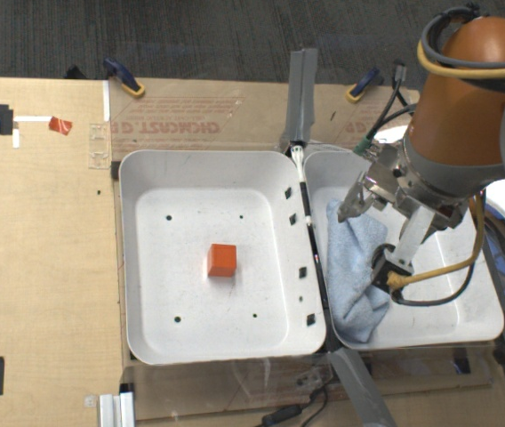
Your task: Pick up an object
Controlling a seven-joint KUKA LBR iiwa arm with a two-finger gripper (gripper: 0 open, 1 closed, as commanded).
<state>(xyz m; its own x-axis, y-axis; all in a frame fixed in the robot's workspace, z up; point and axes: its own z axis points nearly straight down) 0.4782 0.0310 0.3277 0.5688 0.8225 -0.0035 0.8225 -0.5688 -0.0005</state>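
Note:
A small orange-red cube (222, 261) lies near the middle of the left white bin (146, 238). A crumpled light blue cloth (357, 269) fills the left part of the right white bin (466, 318), against the wall between the bins. My gripper (353, 208) hangs over the right bin, its tip right at the cloth's upper edge. The big orange and grey wrist above it hides the bin's far right corner. Nothing can be seen held in the gripper.
A grey divider bar (300, 105) runs between the bins at the back. Blue and yellow clamps (124, 76) (363, 84) hold the cardboard backing. A wooden board (30, 256) to the left bears a small red tag (60, 125).

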